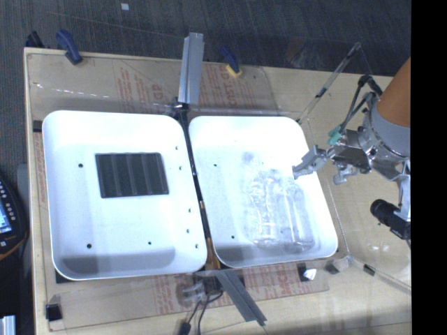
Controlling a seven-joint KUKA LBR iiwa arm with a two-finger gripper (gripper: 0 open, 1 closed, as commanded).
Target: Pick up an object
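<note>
A dark grey ribbed rectangular block (132,174) lies flat in the left white bin (63,138). In the right white bin (216,145) a clear plastic item (276,211) rests near the middle right, hard to make out against the white floor. My gripper (319,172) hangs over that bin's right rim, up and to the right of the clear item and apart from it. It stands open with nothing between its fingers.
A grey metal bar (191,72) stands behind the bins where they meet, and another bar (237,300) lies in front. Blue clamps (68,47) grip the bench's far edge. Thin cables (335,75) run by the arm on the right.
</note>
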